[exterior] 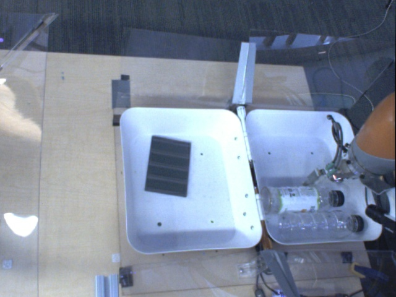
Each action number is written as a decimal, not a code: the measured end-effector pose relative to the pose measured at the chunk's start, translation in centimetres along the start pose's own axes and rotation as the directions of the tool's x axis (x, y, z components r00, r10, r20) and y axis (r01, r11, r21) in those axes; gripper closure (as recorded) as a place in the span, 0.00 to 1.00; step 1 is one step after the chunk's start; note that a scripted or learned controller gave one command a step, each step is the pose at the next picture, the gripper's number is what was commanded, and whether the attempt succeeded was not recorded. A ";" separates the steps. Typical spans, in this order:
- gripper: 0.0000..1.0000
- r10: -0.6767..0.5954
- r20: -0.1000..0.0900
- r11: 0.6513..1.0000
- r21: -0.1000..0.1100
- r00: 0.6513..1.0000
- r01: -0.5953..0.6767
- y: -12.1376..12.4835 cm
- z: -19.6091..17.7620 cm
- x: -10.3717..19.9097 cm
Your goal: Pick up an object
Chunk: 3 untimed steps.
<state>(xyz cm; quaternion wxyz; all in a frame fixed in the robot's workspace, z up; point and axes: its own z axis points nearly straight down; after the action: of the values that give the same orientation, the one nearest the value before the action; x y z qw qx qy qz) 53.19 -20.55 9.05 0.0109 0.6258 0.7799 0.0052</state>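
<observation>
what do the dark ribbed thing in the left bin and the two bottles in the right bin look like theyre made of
The dark ribbed slab looks like matte rubber or plastic: charcoal, no glare, with parallel grooves. The labelled bottle looks like clear plastic with a pale paper or film label and a dark cap. The clear bottle nearer the bin's front wall seems thin transparent plastic; the white bin floor shows through it. Glass cannot be ruled out.

We see the grey KUKA arm with its orange band (pixel 378 132) entering from the right edge, its bulk hanging above the outer side of the right-hand shallow white bin (pixel 278 125). From the orange band the grey wrist slants down and left towards that bin's middle. Our two-finger gripper (pixel 325 173) sits low inside the bin, near its right wall. A dark cable loops along the wrist.
</observation>
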 end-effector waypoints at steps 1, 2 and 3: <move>0.00 -0.220 -0.001 0.976 0.000 0.976 0.220 -0.9 0.0 0.2; 1.00 -0.221 0.006 0.975 -0.008 0.975 0.221 -0.5 -1.3 0.2; 0.00 -0.221 0.007 0.975 -0.009 0.975 0.221 -0.4 -1.3 0.2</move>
<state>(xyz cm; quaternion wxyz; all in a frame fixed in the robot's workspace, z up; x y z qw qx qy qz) 52.70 -20.45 10.36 0.0167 0.5353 0.8445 0.0059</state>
